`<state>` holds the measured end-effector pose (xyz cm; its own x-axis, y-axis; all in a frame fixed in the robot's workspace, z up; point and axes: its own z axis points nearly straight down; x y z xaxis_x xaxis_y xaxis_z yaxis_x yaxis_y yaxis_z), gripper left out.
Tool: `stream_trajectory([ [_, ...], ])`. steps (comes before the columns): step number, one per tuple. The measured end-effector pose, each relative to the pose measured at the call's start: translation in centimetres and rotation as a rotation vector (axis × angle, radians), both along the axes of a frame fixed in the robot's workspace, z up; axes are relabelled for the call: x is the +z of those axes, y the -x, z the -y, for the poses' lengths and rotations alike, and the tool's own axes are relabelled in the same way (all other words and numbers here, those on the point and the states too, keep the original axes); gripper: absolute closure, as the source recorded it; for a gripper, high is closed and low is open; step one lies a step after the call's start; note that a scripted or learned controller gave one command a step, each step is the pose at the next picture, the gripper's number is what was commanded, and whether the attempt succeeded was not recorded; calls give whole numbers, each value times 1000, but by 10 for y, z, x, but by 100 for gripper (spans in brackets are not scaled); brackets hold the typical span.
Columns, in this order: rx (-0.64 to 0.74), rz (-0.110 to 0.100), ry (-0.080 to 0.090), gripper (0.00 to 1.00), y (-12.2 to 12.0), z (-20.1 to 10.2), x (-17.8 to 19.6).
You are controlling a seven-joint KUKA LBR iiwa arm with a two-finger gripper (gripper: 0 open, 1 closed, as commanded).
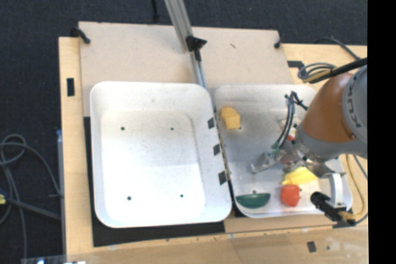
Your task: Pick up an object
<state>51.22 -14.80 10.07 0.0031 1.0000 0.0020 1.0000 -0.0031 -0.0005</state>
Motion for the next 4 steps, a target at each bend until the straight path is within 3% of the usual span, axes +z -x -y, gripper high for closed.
stream_trajectory([
  [1, -6, 5, -1, 100, -1, 1, 11],
  [3, 7, 9, 4, 100, -3, 2, 129],
  [4, 12, 5, 1, 100, -17, -52, 142],
])
